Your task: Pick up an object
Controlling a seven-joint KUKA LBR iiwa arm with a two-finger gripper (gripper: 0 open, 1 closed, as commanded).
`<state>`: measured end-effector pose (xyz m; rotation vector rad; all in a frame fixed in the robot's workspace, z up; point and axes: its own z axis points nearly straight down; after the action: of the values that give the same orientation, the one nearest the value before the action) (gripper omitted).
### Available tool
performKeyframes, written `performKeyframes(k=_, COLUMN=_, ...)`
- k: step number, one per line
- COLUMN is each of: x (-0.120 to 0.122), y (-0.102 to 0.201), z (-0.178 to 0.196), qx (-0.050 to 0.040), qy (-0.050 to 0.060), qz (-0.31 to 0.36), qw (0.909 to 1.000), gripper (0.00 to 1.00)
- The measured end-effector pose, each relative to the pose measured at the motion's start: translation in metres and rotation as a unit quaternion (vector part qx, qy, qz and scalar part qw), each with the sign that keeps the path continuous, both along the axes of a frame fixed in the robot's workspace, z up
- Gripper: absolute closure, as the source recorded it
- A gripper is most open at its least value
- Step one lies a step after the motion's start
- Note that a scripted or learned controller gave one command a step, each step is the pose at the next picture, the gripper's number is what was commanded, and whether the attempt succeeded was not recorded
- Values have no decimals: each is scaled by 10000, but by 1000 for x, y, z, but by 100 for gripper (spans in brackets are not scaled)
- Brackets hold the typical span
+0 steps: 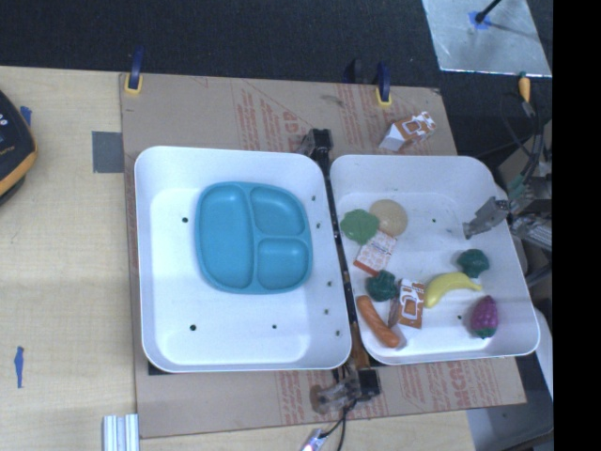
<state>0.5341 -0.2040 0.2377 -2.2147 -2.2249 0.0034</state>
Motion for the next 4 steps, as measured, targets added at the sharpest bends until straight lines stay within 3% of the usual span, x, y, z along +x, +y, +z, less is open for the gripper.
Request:
performKeyframes(k=1, x=50, y=63, z=-112, qx=2, qy=13, qz=10, qw=10000, gripper=0)
performKeyframes(k=2, x=96, y=83, z=-146, qx=-3, qy=1, qz=10, qw=10000, gripper=0)
performKeyframes(k=3, x=46, y=105, z=-146, qx=-4, qy=7, qz=-1, qw=10000, gripper=0)
performKeyframes(k=4, x=83, y=63, z=-145, qx=-1, qy=-8, qz=-18, qw=10000, gripper=0)
